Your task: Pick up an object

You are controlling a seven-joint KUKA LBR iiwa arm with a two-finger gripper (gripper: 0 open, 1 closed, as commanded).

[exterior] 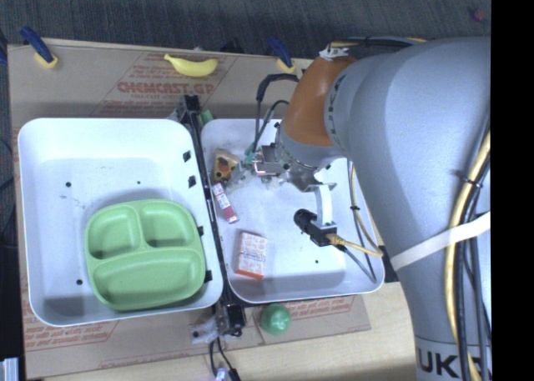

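Camera view: gripper [265, 162] beside yellow-brown object [224, 165]

Open floor lies mid right bin [288, 283]; the carton [250, 254], tube [222, 203] and toy [224, 166] crowd its left wall.

On the table [75, 71], two bins side by side. In the left bin [50, 146], a divided tray [146, 253] toward the near side. In the right bin [292, 275], a small box [250, 253] near the front, a tube [224, 203] behind it along the left wall, a toy [223, 165] farther back. Before the bins, a ball [274, 318]; behind them, a banana [191, 63].
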